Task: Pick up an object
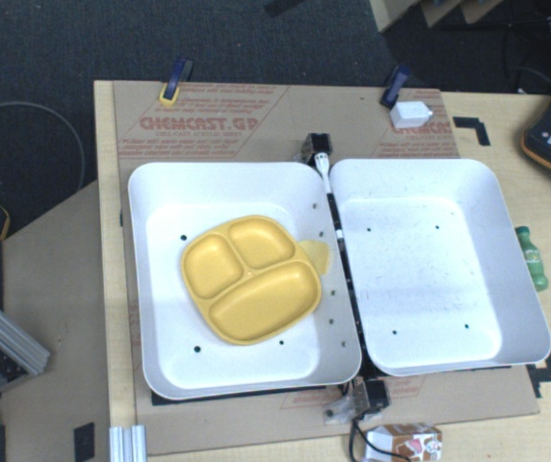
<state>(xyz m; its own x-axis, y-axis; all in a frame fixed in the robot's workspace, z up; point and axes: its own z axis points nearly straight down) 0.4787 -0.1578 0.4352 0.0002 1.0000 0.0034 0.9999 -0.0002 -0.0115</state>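
A yellow three-compartment plate (pixel 249 278) lies in the left white bin (pixel 160 210), a little right of its middle and turned at a slant. A small flat yellow piece (pixel 316 255) peeks out from under the plate's right edge, near the bin's right wall. The right white bin (pixel 430 258) sits beside it, sharing the middle seam.
Both bins rest on a brown cardboard sheet (pixel 256 114) held by clamps at the back (pixel 171 83). A small white block (pixel 410 115) lies behind the right bin. A green tag (pixel 532 258) sits at the right bin's outer edge. Cables and connectors lie at the front (pixel 372 412).
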